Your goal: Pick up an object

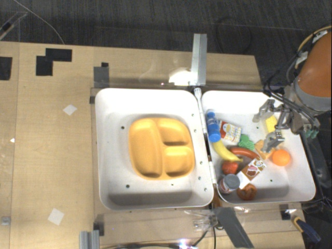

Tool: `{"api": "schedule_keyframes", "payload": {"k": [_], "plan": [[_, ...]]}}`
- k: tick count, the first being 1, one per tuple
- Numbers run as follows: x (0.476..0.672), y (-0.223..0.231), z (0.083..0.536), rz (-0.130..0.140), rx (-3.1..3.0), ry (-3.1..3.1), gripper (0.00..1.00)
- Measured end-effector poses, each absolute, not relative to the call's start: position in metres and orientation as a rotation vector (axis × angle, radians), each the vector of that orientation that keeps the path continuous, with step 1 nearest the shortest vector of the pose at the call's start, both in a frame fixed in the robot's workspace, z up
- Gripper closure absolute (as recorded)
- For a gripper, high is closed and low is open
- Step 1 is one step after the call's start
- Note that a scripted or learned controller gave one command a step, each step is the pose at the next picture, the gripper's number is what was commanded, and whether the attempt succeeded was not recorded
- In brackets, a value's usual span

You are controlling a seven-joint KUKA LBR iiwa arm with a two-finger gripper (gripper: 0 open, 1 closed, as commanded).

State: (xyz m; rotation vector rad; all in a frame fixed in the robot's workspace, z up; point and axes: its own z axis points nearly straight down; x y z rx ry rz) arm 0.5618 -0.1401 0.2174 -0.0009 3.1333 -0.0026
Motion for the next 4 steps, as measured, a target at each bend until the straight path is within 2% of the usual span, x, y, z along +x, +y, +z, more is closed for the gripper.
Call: {"api": "schedule_keyframes", "payload": {"k": [1,2,3,4], "plan": [[0.619,-0.192,0.239,-0.006,-0.286,3.116,0.0],[0.632,-0.197,0.091,-0.006,-0.05,3.124,0.0],[0.664,-0.205,0.105,-0.002,0.276,3.117,0.0],[0.658,-0.205,0.09,-0.005,-0.176,3.123,0.0]]}}
